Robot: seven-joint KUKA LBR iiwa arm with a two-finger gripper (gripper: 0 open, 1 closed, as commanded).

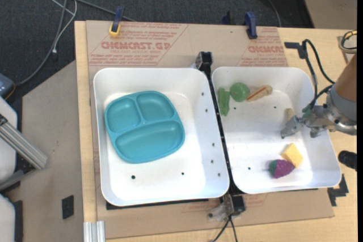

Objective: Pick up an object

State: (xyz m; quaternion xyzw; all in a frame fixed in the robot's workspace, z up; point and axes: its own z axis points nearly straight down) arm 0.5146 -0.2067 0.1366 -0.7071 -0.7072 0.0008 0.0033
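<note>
The right bin [266, 73] holds several small objects. A green round piece [239, 90] lies at its back left with a flat green strip [224, 102] beside it and a tan-and-orange stick [258, 93] to its right. A yellow wedge [292, 154] and a purple bunch [281, 168] sit touching each other near the front right. My gripper [286, 123] hangs low over the right side of this bin, above and behind the yellow wedge. Its fingers are spread open with nothing between them.
The left bin [113, 178] carries a teal divided plate [145, 124]. A black divider clamp [204, 59] sits between the bins at the back. Blue clamps [117, 18] hold the cardboard at the bench's far edge. Cables trail behind the arm at right.
</note>
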